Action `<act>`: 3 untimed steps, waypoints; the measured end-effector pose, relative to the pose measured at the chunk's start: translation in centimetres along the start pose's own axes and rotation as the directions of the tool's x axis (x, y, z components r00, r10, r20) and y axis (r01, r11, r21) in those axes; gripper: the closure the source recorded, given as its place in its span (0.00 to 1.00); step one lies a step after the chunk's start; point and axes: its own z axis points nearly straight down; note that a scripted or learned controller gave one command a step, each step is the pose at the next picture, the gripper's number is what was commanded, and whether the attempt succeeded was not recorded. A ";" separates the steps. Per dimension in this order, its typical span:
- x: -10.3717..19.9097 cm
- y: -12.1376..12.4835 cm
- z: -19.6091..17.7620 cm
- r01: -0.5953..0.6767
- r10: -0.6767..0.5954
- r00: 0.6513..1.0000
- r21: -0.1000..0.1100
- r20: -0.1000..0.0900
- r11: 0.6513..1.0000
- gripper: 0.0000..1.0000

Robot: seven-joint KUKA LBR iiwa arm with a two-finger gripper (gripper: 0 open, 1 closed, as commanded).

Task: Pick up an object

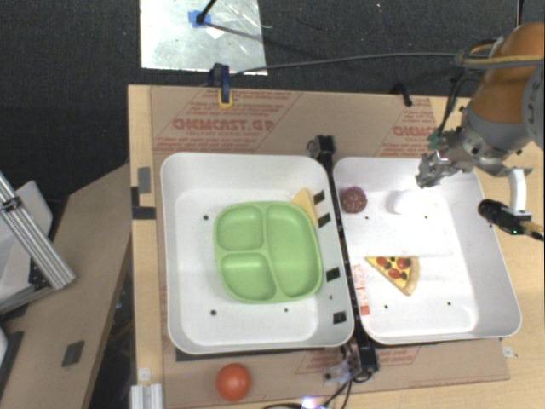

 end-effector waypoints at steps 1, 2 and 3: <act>-0.5 0.3 -4.5 0.001 -0.001 1.000 -0.001 0.001 1.000 1.00; 4.6 -1.7 -4.9 0.003 -0.003 1.000 0.005 -0.003 1.000 1.00; 10.6 -3.2 -4.3 0.004 -0.004 1.000 0.006 -0.003 1.000 1.00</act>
